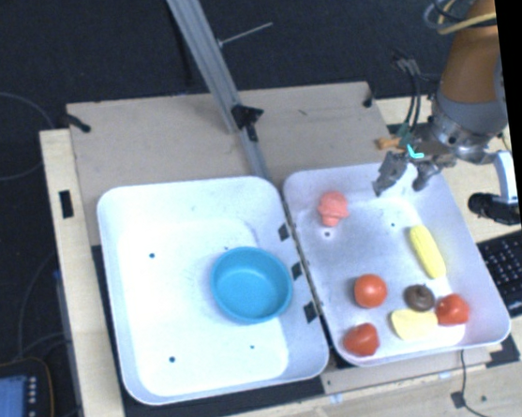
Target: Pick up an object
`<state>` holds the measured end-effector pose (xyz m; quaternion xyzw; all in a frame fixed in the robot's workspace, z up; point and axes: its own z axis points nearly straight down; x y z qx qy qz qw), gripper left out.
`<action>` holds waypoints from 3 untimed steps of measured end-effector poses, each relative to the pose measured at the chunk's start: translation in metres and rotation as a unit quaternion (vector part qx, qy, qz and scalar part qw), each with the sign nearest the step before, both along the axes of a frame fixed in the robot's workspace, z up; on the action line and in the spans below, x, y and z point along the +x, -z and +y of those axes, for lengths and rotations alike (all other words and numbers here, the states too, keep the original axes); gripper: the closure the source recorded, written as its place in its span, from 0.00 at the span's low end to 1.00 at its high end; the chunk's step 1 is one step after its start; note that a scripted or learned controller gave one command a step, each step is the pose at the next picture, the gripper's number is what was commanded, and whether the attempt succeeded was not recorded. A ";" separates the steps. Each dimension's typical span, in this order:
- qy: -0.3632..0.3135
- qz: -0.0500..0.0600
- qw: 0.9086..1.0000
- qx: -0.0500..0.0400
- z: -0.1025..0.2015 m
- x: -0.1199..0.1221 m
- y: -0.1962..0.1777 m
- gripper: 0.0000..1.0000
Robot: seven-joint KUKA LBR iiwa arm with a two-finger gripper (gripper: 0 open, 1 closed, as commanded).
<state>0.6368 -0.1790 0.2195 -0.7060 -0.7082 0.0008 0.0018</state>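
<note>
Banana [426,250], a yellow toy, lies in the right bin [369,227], in the right middle of the frame. The gripper [401,179] hangs just above it in the picture, over the bin's top right corner, with its 2 fingers spread apart and nothing between them. The banana's long side runs up and down the frame, pointing toward the gripper, so I think it is the nearest thing to grab.
</note>
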 end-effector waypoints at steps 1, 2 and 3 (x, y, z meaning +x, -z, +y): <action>0.000 -0.004 1.000 -0.001 0.000 0.002 -0.004 0.00; -0.002 -0.001 1.000 -0.002 0.004 0.003 0.039 0.00; 0.000 0.000 1.000 -0.002 0.005 0.000 0.082 0.00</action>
